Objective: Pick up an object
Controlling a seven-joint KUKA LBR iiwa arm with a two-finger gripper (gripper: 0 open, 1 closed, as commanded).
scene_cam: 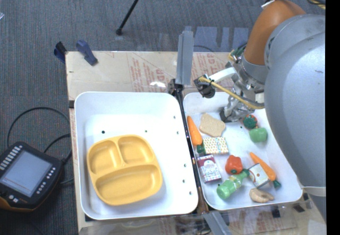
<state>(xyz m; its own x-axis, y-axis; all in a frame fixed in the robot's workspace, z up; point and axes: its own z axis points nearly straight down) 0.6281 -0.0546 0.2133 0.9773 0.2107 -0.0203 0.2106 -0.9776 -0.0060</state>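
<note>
Our gripper (231, 114) hangs low at the right bin's (289, 175) far end, just beside the toast (212, 125); we cannot tell its state. Toy food lies scattered, so we judge it is lining up a pick.

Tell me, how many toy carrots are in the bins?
2, both in the right bin: one carrot along its left wall, another carrot near its right side. More might be hidden under the arm.

Even overhead light is brightening both white bins (79, 122), casting soft shadows; glare is glinting on the bench (156, 84); focus is staying fairly sharp.
</note>
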